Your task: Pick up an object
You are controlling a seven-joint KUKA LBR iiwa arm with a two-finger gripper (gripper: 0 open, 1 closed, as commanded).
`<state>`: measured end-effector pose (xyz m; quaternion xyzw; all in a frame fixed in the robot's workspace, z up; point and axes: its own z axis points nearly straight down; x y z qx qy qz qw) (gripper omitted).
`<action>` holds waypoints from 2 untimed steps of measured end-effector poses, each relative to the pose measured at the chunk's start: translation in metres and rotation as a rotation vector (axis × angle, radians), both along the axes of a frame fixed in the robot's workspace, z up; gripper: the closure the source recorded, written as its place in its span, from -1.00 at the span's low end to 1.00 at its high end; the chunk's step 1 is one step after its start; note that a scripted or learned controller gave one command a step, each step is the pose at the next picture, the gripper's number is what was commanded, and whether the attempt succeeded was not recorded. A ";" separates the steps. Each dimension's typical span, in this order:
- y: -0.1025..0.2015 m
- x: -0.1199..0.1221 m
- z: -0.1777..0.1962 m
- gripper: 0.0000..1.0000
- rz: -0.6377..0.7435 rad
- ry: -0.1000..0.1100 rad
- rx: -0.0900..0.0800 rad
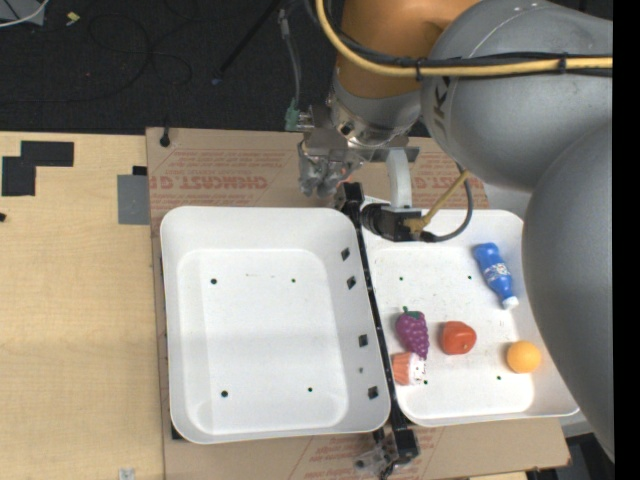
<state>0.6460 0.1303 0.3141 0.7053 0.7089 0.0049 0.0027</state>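
Gripper [322, 176] poised above the far rim between the bins; whether it grips anything, impossible to tell. Grapes [412, 332], red piece [458, 338], orange ball [522, 357], blue bottle [495, 272] all lying nearward and rightward, in the right bin [455, 408].

arm [530, 78]: smooth grey rounded shell
band [400, 18]: orange, glossy
cable [470, 65]: yellow, across the arm
tool [325, 173]: grey metal

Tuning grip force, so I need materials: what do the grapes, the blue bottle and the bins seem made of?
Grapes: probably molded plastic, matte purple, lumpy toy look. Bottle: likely smooth plastic, blue with a white cap; slight sheen. Bins: seemingly thin formed white plastic, smooth with rounded corners.
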 end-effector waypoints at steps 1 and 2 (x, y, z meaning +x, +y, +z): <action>0.002 -0.003 -0.039 1.00 -0.001 0.017 -0.005; 0.029 -0.002 0.025 1.00 -0.002 0.007 -0.002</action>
